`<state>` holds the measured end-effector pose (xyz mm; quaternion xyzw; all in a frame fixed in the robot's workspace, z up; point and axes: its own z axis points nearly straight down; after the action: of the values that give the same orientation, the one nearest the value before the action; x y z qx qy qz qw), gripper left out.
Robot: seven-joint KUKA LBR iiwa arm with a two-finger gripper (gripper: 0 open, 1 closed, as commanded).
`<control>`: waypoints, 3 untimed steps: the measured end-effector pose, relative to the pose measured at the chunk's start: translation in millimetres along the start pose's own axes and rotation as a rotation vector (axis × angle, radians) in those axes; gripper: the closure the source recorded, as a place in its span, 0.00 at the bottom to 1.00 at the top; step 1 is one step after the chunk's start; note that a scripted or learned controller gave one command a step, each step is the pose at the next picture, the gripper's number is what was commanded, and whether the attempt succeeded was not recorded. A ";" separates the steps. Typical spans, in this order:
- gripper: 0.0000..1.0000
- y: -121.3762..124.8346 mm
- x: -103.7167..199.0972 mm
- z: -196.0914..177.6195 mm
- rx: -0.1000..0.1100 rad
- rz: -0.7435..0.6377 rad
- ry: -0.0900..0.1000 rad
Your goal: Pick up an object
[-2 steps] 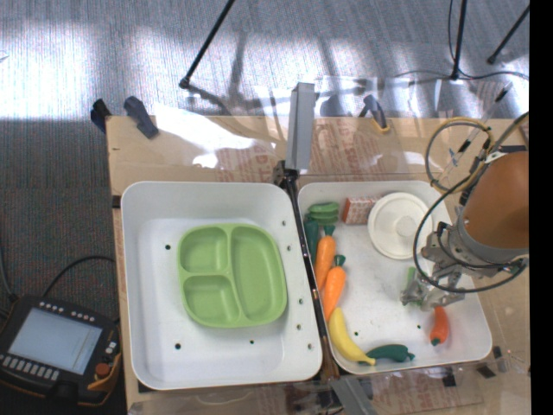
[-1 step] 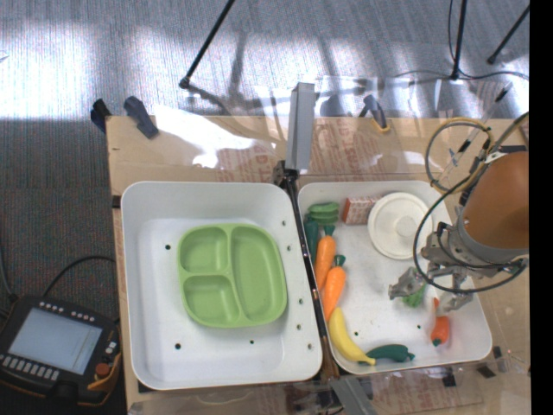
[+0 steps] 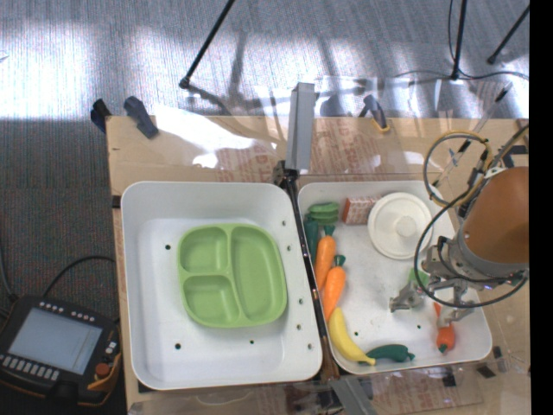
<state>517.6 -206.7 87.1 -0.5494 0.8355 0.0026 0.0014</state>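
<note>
My gripper (image 3: pixel 429 303) hangs low over the right side of the right bin (image 3: pixel 480 342), its fingers spread open with only bare bin floor between them. A small orange-red toy (image 3: pixel 444 338) lies just below the near finger, apart from it. A bit of a green item (image 3: pixel 420 277) peeks out from under the wrist. Along the bin's left wall lie two carrots (image 3: pixel 324 258) (image 3: pixel 333 290), a yellow banana (image 3: pixel 346 339) and a dark green vegetable (image 3: pixel 390 352).
A white round lid (image 3: pixel 401 226) and a brown can (image 3: pixel 359 209) sit at the back of the right bin, with a green toy (image 3: pixel 323 213) beside them. The left bin (image 3: pixel 147 232) holds a green divided plate (image 3: pixel 232 275). Cables loop around the arm at the right.
</note>
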 end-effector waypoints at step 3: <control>0.00 -7.0 -0.1 0.8 -0.003 -0.037 0.001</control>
<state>524.0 -209.4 86.3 -0.5647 0.8253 0.0034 0.0004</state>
